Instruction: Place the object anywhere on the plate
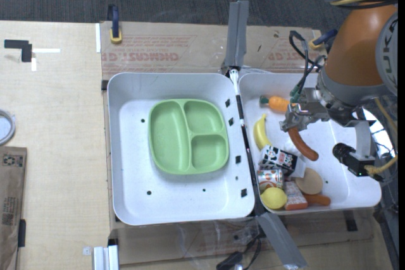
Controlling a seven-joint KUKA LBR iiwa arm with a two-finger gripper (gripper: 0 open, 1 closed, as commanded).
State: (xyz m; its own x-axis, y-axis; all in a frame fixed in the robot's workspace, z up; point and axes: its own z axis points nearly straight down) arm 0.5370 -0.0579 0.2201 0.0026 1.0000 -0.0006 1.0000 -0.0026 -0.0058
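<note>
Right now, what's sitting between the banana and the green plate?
In the camera view, only the two bins' adjoining white walls with small black clips lie between the banana and the green plate; no other object sits there.

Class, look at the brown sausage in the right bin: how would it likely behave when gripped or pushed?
The long, rounded brown sausage probably rolls sideways if nudged. Its glossy-looking skin may slip between fingers. It looks like a small toy, so likely light, though stiffness cannot be judged.
</note>
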